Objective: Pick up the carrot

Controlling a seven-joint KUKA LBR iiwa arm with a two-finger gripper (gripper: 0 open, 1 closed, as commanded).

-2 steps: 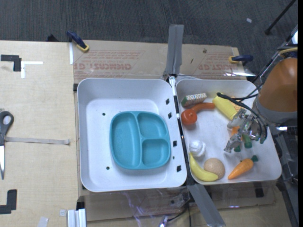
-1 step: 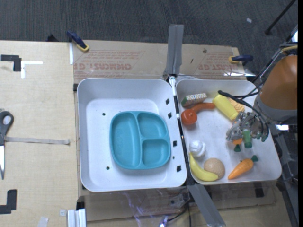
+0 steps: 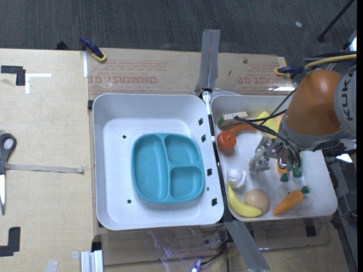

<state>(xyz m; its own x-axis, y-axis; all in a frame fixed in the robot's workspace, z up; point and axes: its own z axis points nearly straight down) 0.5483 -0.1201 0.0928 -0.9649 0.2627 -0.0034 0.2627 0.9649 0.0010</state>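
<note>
Two white bins (image 3: 102,169) sit on the bench (image 3: 39,152); arm (image 3: 317,103) reaches over the right bin, hand (image 3: 262,158) above the carrot (image 3: 289,202), its grip unclear.

Open bin floor between carrot (image 3: 289,202) and egg (image 3: 256,199).

Single fixed camera, mounted above counter (image 3: 45,152), looking down at slant. Far edge of counter at top of frame, dark floor (image 3: 170,10) beyond. Moderate distance: both white bins in full view, left bin (image 3: 102,169) near centre, right bin (image 3: 317,205) toward right side. Arm (image 3: 317,103) enters from right, orange band nearest lens.
</note>
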